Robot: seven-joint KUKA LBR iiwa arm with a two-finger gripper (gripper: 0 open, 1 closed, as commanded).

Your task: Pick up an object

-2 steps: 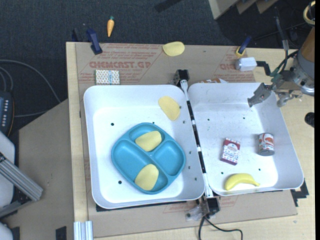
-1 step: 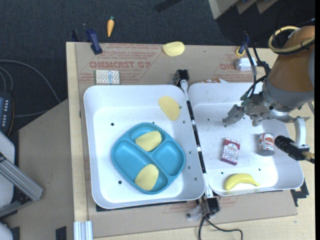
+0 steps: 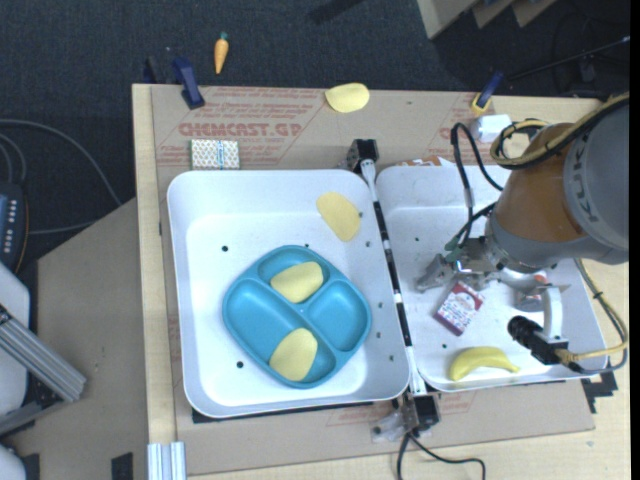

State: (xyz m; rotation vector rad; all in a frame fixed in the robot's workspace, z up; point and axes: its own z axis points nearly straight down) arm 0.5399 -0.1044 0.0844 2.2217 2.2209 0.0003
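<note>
My hand (image 3: 437, 271) hung low in the right bin (image 3: 430, 193).
Fingers spread wide, holding nothing; small packet (image 3: 458, 308) just beside them.

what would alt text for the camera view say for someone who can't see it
A grey and orange robot arm reaches from the right into the right bin, its gripper just above a small red-and-white packet, with a banana nearby. The left bin holds a blue divided plate.
</note>
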